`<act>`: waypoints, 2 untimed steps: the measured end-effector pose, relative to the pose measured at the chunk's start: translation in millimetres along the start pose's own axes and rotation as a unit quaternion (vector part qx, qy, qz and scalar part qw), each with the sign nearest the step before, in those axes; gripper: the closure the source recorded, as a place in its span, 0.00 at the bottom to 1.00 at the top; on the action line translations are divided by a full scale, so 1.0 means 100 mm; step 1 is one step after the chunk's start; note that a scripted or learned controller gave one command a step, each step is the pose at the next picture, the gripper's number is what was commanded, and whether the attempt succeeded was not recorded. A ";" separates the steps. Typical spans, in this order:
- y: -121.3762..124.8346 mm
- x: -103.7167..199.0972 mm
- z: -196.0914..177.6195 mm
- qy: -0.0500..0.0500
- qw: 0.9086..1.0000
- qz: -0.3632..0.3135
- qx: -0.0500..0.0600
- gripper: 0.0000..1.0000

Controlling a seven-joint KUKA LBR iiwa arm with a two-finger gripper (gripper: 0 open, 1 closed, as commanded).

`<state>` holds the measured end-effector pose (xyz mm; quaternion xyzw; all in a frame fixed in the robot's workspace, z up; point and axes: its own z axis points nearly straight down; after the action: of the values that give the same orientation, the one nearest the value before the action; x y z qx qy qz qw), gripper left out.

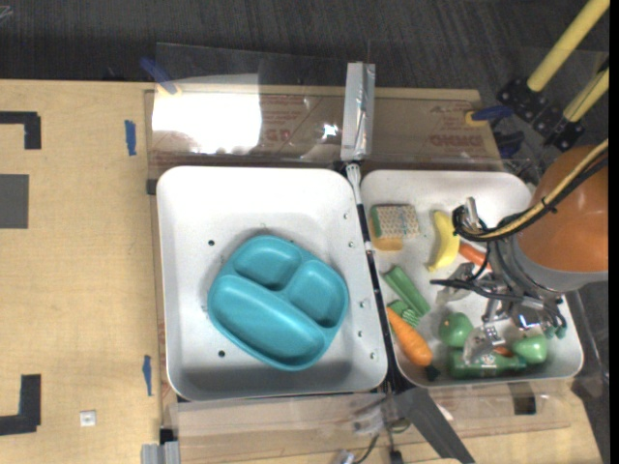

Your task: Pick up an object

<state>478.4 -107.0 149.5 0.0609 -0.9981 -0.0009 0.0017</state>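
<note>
My gripper (491, 333) is down in the right bin (503, 184), near its front edge, among small green toys. A round green toy (455, 330) lies just left of it and another green piece (533, 347) just right of it. Further left are an orange carrot (410, 338) and a long green vegetable (407, 292). At the back of the bin sit a yellow banana (444, 241), a small orange piece (472, 253) and a tan block with a green grid top (395, 223). The arm's wrist and cables hide what is directly under the gripper.
The left bin (184, 259) holds a teal divided plate (279, 300). A low wall separates the two bins (368, 259). The arm's orange band (578, 222) hangs over the right bin's right side. Yellow poles (578, 27) stand at the back right.
</note>
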 end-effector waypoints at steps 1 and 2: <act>-0.01 -0.18 0.55 -0.023 0.999 -0.034 0.007 0.00; 0.26 -1.17 -0.39 -0.007 0.995 0.097 0.001 0.00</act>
<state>591.9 -66.5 187.9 -0.0360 -0.9993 -0.0004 -0.0056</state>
